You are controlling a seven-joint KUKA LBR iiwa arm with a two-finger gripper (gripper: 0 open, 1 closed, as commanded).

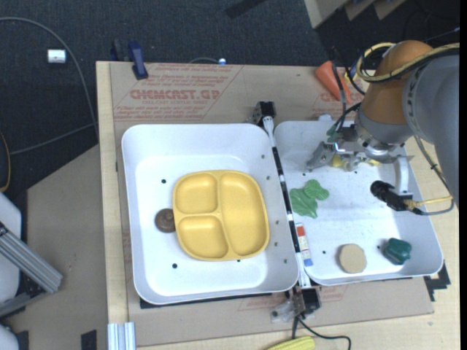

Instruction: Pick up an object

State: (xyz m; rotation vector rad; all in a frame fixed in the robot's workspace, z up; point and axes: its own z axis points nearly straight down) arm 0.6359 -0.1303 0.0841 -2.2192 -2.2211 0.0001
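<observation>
Tan disc [352, 258] sitting at right bin's [357, 221] 6 o'clock; green leafy piece [307, 199] lying at 9, long axis running 1-to-7. Gripper [337, 155] hovering at 12, grip state: cannot tell. Cardboard [182, 93] reading "CHEMCAST GP".

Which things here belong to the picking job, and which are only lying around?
Job, likely: gripper; in the right bin, light green piece, tan disc, dark green piece.
Lying about: yellow plate and brown disc in the left bin; blue clip and orange piece on the bench board.
</observation>
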